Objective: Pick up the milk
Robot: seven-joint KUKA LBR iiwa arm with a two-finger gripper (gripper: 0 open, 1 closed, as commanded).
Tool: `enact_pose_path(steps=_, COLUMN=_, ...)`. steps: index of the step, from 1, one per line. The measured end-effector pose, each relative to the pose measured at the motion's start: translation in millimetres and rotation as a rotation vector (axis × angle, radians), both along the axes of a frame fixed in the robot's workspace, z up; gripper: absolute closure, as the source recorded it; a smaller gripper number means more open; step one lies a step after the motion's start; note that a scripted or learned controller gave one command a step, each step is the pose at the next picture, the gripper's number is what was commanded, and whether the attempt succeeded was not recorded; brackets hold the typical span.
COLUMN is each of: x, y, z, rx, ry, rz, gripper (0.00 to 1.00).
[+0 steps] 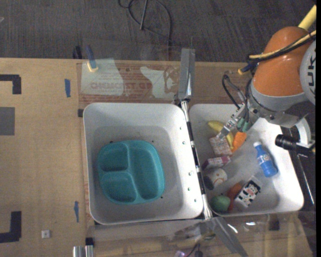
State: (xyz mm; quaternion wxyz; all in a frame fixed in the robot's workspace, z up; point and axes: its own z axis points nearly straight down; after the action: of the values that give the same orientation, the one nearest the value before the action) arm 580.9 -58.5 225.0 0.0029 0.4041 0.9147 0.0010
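Camera view: gripper (235, 123) hovers low over right bin (293, 201), poised above clutter for descent; finger state cannot be told. Milk carton (248, 193), cow-patterned, lies well below-right of gripper, near bin's front wall, beside orange piece (234, 189), apart from blue bottle (265, 159).

Looks like a robotics lab or test cell: plywood bench (40, 150) marked with black and blue tape (67, 87), two white bins (95, 120) butted side by side, toy groceries (235, 165) as props, loose cables (145, 15) on grey carpet beyond the bench edge.
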Motion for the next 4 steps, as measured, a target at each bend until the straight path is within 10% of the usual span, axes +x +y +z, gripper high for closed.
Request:
enact_pose_path(steps=1, x=-39, y=-17, z=-40, rx=0.001, ry=0.005, rz=-0.152, gripper=1.0)
enact_pose_path(steps=2, x=-39, y=-17, z=-40, rx=0.002, ry=0.005, rz=-0.152, gripper=0.0)
enact_pose_path(steps=3, x=-68, y=-110, z=-100, rx=0.001, ry=0.004, rz=-0.155, gripper=0.0)
enact_pose_path(steps=4, x=-67, y=-141, z=71, rx=-0.001, ry=0.0, rz=-0.188, gripper=0.0)
